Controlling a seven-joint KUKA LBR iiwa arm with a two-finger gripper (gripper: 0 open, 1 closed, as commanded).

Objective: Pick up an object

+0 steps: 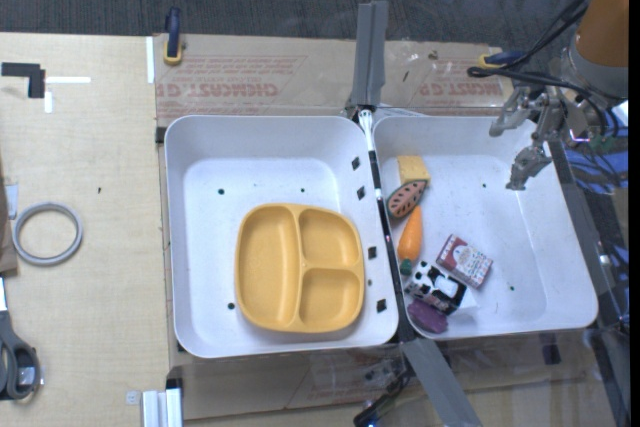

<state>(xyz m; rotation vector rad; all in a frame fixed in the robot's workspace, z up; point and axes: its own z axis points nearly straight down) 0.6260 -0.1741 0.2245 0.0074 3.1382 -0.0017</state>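
We see the arm [605,25] reaching in at 2 o'clock, jaws [528,150] spread, pinching nothing, above the right bin [560,315]. The carrot [410,235] lies at the bin's 9 o'clock.

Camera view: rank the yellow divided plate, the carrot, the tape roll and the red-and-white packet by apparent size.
1. Yellow divided plate, clearly largest.
2. Tape roll.
3. Carrot and red-and-white packet look too alike to rank.
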